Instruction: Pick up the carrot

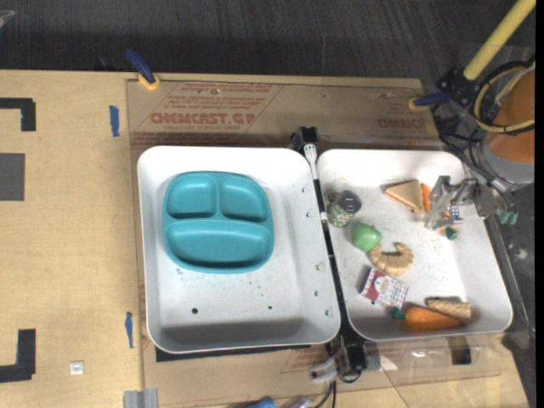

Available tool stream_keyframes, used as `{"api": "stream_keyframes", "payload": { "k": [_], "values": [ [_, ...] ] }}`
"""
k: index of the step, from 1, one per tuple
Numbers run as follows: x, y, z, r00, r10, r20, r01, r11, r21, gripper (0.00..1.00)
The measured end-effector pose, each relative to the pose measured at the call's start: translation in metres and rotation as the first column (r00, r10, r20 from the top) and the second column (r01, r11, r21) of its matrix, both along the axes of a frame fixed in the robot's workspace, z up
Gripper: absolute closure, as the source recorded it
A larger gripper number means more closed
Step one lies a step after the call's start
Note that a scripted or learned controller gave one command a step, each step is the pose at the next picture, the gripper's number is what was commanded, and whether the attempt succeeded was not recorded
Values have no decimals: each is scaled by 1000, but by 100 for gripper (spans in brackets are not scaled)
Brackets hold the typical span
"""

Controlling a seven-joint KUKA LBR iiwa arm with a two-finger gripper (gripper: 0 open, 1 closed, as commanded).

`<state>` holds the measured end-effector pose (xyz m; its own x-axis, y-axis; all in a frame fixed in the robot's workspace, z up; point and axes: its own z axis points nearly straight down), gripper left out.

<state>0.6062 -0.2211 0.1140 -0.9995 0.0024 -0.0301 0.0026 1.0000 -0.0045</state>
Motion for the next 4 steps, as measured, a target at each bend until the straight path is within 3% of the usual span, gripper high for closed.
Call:
{"api": "stream_keyframes", "payload": {
  "k": [1,2,3,4],
  "values": [
    [0,0,-1,1000,0,-1,0,1000,0,0],
    [18,-5,-16,978,-208,3,208,978,0,0],
    [21,-5,-5,978,-206,13,206,979,0,100],
    [20,-4,-6,979,-206,11,206,979,1,0]
  ]
}}
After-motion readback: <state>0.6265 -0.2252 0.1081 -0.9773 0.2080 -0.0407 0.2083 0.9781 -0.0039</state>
